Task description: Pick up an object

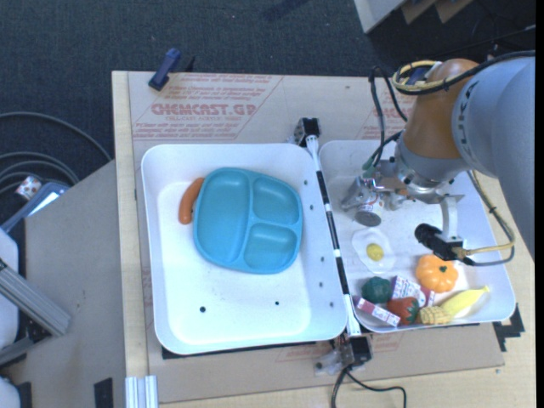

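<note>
Objects for picking lie in the right bin [497, 228], clustered at its near end: a fried egg [373, 251], a small orange pumpkin [436, 273], a corn cob [455, 305], a green vegetable [376, 289] and a red-and-white packet [384, 312] crowd together, several touching. The arm [442, 113] reaches over this bin from the right. Its gripper [368, 204] hangs low at the far left part of the bin, just beyond the egg and apart from it. Whether the fingers are parted or closed cannot be told from here, and nothing is seen between them. The left bin [170, 296] holds a blue divided tray [248, 219], with an orange carrot [189, 201] against the tray's left edge.
</note>
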`<state>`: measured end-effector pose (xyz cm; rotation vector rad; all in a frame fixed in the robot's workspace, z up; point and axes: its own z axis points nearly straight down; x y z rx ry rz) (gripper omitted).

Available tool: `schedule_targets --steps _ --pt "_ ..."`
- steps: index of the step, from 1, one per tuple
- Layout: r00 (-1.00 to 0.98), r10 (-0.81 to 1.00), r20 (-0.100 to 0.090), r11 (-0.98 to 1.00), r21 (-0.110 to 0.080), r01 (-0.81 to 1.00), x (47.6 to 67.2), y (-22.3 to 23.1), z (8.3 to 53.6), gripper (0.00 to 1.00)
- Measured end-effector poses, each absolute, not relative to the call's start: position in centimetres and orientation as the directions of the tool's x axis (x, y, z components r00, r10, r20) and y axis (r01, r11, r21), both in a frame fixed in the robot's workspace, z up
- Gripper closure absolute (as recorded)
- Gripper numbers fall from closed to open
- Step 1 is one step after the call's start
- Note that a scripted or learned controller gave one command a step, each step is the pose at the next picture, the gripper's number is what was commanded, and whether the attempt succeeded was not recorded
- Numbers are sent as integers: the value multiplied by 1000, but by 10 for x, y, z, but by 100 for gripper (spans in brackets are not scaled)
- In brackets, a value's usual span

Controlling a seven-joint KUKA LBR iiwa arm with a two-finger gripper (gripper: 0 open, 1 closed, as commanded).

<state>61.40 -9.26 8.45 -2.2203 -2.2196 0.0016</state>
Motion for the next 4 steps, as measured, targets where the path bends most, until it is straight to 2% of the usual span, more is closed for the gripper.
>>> schedule_targets --steps 1,2,3,4 --pt "-1 1000 0 1 1 1000 642 -95 85 0" --pt "1 1000 1 -1 -2 1000 578 -91 84 0" --pt "1 1000 1 -1 -3 1000 495 -91 84 0" --pt "-1 1000 -1 1 0 1000 650 -96 85 0"
